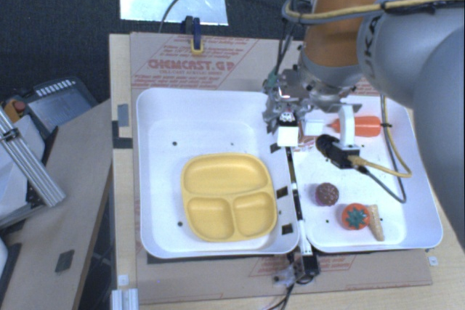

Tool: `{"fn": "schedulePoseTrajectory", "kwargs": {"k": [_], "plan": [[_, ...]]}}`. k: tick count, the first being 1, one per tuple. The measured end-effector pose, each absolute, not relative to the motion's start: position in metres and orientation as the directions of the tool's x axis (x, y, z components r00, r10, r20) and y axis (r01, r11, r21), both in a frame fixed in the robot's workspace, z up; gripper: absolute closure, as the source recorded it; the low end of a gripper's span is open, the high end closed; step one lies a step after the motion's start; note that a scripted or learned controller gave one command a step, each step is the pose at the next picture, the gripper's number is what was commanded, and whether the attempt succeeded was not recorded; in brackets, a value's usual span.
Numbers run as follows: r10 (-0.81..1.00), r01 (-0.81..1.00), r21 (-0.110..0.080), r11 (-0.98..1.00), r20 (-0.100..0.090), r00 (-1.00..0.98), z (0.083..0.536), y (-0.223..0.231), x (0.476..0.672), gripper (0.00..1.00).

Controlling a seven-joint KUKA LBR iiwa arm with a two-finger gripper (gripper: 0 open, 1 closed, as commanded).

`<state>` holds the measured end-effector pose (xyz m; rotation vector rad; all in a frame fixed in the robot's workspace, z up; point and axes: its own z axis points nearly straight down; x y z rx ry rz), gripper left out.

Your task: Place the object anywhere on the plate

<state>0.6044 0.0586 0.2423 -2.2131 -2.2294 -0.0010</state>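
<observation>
Impossible to tell whether released or clenched, with the wrist hardware crowding in: gripper [285, 123] poised over the upper end of the seam where the two white bins meet. Just right of it, near the far wall of the right bin [429, 232], an orange piece [369, 126], partly hidden behind the robot's own bracket. Nearer the camera in that same bin, a brown ball [327, 193] lying alone, and beside it a red-orange round toy [355, 216] with a green top, touching a tan cone [375, 222]. No telling which of these counts as the object. Across the seam, in the left bin [149, 156], the yellow plate [229, 196] with three compartments, flat and close to the near wall. Between the plate and the right-bin things, only the two adjoining bin walls. Beyond the bins, printed cardboard [218, 58] held by a yellow clamp [195, 38].
</observation>
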Motion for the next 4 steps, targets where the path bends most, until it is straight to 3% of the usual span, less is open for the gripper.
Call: {"fn": "schedulePoseTrajectory", "kwargs": {"k": [1,2,3,4], "plan": [[1.0,1.0,0.0,0.008,0.001,-0.008,0.231,0.115,0.602,1.0],[1.0,1.0,0.0,0.007,0.0,-0.007,0.217,0.132,0.593,1.0],[1.0,1.0,0.001,0.002,0.0,-0.002,0.234,0.126,0.593,1.0],[1.0,1.0,0.001,0.002,0.0,-0.002,0.234,0.126,0.593,0.0]]}}
